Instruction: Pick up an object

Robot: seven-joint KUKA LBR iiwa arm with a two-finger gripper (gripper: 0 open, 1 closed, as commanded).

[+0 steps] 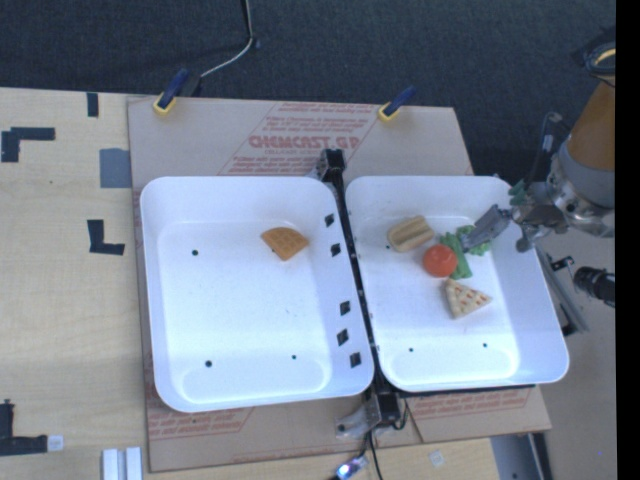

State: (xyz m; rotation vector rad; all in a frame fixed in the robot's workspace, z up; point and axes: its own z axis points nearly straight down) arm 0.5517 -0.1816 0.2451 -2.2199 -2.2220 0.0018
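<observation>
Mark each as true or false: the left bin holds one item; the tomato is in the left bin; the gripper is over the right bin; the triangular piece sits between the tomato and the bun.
1. The left bin holds one item: true, a tan waffle-like piece.
2. The tomato is in the left bin: false, it is in the right bin.
3. The gripper is over the right bin: true, near the green item.
4. The triangular piece sits between tomato and bun: false, it lies below the tomato.

We see two clamps, one (171, 90) at the left and one (397, 99) at the right of the cardboard sheet (300, 143), and a cable (243, 28) crossing the dark floor (400, 28).
</observation>
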